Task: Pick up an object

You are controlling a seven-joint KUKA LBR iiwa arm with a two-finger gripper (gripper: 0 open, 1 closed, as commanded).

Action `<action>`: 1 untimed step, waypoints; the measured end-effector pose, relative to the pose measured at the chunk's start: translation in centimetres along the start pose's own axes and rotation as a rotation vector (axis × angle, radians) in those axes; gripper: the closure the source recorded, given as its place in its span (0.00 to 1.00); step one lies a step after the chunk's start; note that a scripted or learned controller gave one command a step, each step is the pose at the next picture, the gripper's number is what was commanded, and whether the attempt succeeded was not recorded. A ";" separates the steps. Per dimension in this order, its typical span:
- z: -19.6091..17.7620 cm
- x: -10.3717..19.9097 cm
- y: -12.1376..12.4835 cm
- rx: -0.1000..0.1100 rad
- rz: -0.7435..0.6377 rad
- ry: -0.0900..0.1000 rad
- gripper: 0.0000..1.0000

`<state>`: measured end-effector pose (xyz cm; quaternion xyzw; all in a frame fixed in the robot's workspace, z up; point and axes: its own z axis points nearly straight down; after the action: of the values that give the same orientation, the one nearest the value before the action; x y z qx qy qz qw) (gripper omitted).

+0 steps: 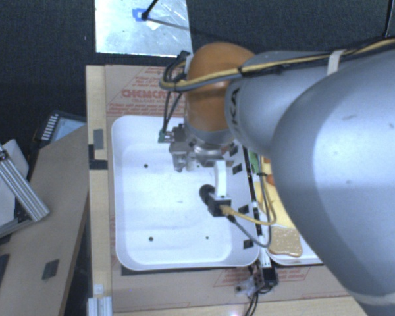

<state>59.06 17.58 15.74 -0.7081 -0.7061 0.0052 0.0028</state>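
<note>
One candidate object, a yellow-tan item [286,242], lies in the right bin [295,260], partly under the arm. The gripper [182,158] hangs over the left bin [138,203], well apart from it. Jaw state: cannot be told. Recommended: traverse to the right bin, centre over the item, confirm the jaws are open, then descend.
</note>
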 end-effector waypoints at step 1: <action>-0.3 6.2 5.5 -0.018 -0.010 0.007 1.00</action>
<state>64.58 23.74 15.93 -0.7047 -0.7095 -0.0035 -0.0012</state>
